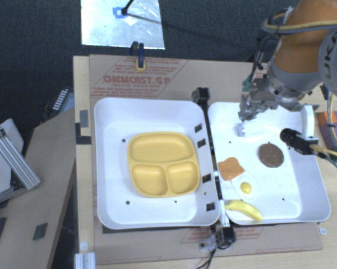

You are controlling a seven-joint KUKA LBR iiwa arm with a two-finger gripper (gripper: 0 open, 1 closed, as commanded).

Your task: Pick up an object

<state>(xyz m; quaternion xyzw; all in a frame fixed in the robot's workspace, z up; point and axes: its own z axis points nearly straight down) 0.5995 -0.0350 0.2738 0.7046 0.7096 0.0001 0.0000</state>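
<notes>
- End effector (pixel 241 126) hangs over the far left part of the right bin (pixel 294 198), close to the bin's far edge and its left wall; the view does not show whether it is clenched or released, and nothing can be seen grasped in it.
- Grey arm (pixel 303 66) with its orange band (pixel 311 21) reaches in over the far right corner of that bin.
- Round brown patty (pixel 271 154) lies flat in the right half of the right bin, well apart from the end effector.
- Flat orange slice (pixel 231 168) sits by the bin's left wall, about midway along it.
- Toy fried egg (pixel 245 187), white with a yellow yolk, lies just beside the orange slice on its near side.
- Yellow banana (pixel 244 210) rests in the near left corner of the right bin, near the egg but apart from it.
- Left bin (pixel 101 167) holds a yellow three-compartment plate (pixel 160 164) at its centre, the large compartment toward the far edge and the two smaller ones toward the near edge.
- Both bins stand side by side on a cardboard sheet (pixel 137 77) printed in red, which covers the tabletop (pixel 56 167).
</notes>
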